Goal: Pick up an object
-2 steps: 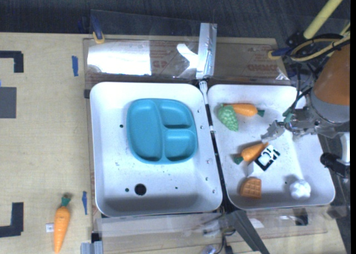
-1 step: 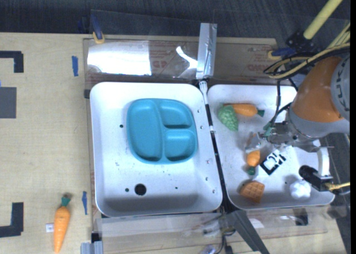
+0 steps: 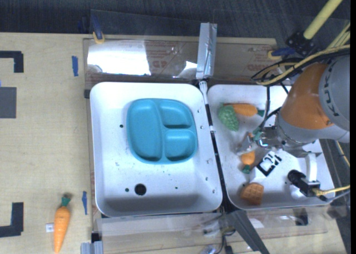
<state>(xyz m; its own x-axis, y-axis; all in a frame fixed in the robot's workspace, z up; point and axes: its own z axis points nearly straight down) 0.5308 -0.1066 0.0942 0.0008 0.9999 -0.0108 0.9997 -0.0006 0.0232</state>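
The end effector (image 3: 257, 146) hung low in the right bin (image 3: 278, 202), just above a small orange piece (image 3: 247, 158), likely lined up to grab it; its grip state could not be told. A waffle (image 3: 252, 192) lay nearer.

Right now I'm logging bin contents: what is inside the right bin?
The right bin holds a green leafy toy, a carrot, a small orange piece and a waffle-like piece. The arm covers the bin's right part.

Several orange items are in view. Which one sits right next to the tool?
The small orange piece in the right bin, just left of the tool. The carrot by the green item and the waffle-textured piece lie farther off.
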